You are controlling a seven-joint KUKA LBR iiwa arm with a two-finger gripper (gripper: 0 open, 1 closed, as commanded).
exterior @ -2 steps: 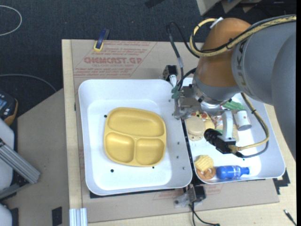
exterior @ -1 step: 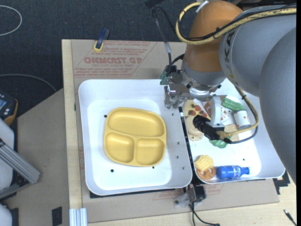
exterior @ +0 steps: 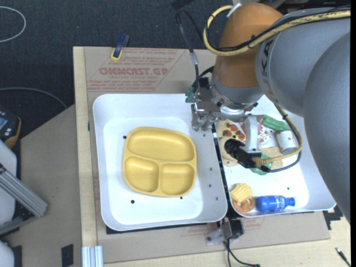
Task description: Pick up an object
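Because the gripper (exterior: pixel 201 118) sits over the divide between bins, I can't tell its opening; I fear it clips the right bin's (exterior: pixel 311 199) rim, missing the pizza slice (exterior: pixel 232 130).

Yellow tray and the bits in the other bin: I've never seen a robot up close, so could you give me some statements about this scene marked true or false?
1. The yellow tray lies in the left bin. True.
2. The yellow tray has five compartments. False: it has three.
3. A blue bottle lies near the front of the right bin. True.
4. The blue bottle stands upright. False: it lies on its side.
5. The arm hangs over the far end of the bins. True.
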